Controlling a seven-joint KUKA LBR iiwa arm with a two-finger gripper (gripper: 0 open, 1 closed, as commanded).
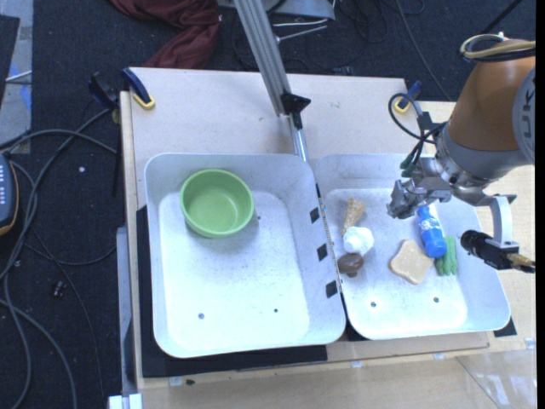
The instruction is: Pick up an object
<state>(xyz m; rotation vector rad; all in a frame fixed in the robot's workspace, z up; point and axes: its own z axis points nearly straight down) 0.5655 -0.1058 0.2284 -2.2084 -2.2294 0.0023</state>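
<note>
My gripper (pixel 403 201) hangs over the right bin (pixel 409 313), near its upper middle, just left of a blue and white bottle (pixel 431 231). A green item (pixel 447 262) lies beside the bottle. A slice of toast (pixel 411 262) rests below the gripper. Near the bin's left wall lie an ice cream cone (pixel 352 212), a white ball (pixel 358 240) and a small brown object (pixel 350 264). Nothing shows between the fingers.
The left bin (pixel 230 313) holds a green bowl (pixel 217 201) at its upper left. A metal pole (pixel 264 41) slants down to the divide between the bins. The orange-banded arm (pixel 494 100) enters from the right, with cables along it.
</note>
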